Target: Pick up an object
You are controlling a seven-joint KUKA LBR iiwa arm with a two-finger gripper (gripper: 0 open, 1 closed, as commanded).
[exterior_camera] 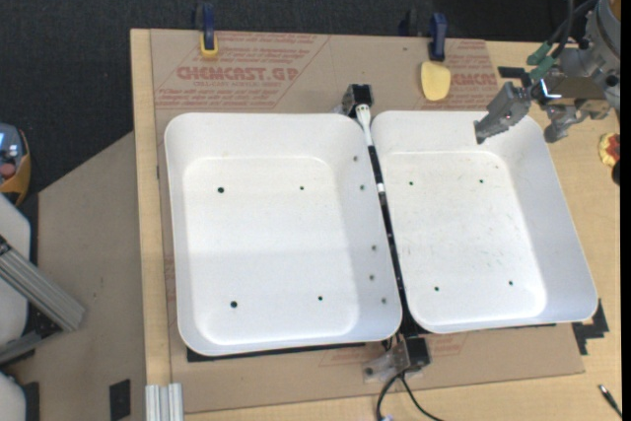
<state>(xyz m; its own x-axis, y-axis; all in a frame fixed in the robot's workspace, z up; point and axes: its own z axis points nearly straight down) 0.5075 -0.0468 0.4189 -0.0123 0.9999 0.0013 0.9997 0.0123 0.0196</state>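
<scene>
My gripper [528, 119] hangs over the far right corner of the right bin [552, 212], above its back rim. Its two grey fingers [499, 114] are spread apart and open, with nothing between them. A small pale yellow piece [435, 80] lies on the brown board behind the right bin, left of the gripper and outside both bins. The left bin [187, 212] shows only its white floor with a few black dots.
Two blue clamps [205, 18] [437, 27] hold the board's back edge. A black bar [378, 182] runs between the bins, with cables at the front [404, 360]. A metal rail [39, 296] lies off the bench at left.
</scene>
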